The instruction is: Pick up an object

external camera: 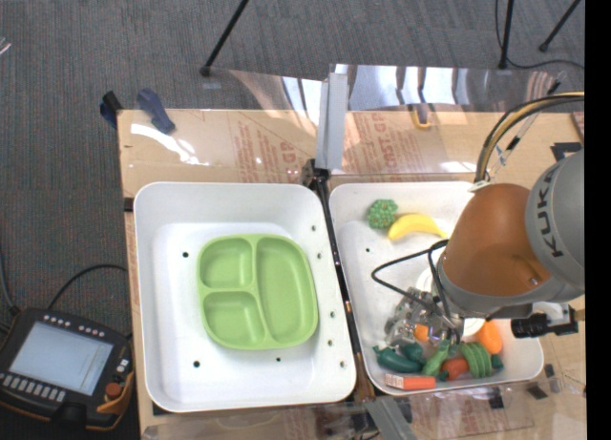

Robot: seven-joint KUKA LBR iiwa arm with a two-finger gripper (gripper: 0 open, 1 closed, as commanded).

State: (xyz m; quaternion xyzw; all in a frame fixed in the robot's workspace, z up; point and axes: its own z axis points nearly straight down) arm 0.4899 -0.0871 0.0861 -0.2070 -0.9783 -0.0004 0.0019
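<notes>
From my remote station I see the gripper [423,319] low in the right bin [358,266], down among a heap of toy vegetables [439,357] near its front edge, its grip state impossible to judge, a banana [416,226] apart.

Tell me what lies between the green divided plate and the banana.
In the camera view, between the green plate and the banana lie the two bins' adjoining rims, then bare white bin floor; the broccoli sits just above that line.
</notes>
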